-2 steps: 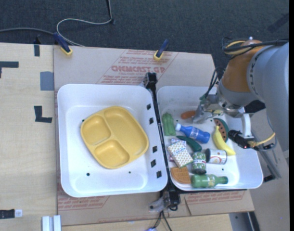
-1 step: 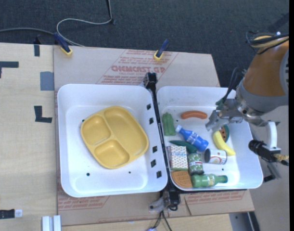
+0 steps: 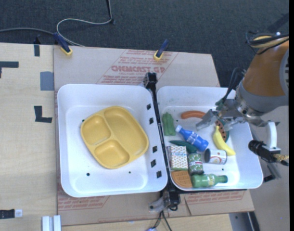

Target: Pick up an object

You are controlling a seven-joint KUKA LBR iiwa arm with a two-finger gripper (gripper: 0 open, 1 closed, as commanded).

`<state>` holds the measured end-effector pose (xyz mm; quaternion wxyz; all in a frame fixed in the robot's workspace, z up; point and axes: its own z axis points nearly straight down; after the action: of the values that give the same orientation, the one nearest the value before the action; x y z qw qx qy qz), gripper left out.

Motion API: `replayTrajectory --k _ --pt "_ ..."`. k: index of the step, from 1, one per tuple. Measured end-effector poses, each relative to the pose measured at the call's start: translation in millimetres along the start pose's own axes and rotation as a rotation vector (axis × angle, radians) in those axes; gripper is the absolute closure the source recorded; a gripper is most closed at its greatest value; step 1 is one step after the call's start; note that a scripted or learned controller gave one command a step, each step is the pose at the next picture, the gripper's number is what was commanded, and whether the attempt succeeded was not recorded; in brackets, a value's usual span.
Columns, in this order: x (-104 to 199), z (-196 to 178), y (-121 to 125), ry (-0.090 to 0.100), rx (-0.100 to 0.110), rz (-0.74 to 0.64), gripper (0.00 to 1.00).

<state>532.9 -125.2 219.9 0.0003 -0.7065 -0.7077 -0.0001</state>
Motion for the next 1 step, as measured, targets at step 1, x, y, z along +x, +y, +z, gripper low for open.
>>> replayTrajectory --k 1 --pt "-27.7 132.9 86.9 -0.003 -0.007 0.000 0.00"
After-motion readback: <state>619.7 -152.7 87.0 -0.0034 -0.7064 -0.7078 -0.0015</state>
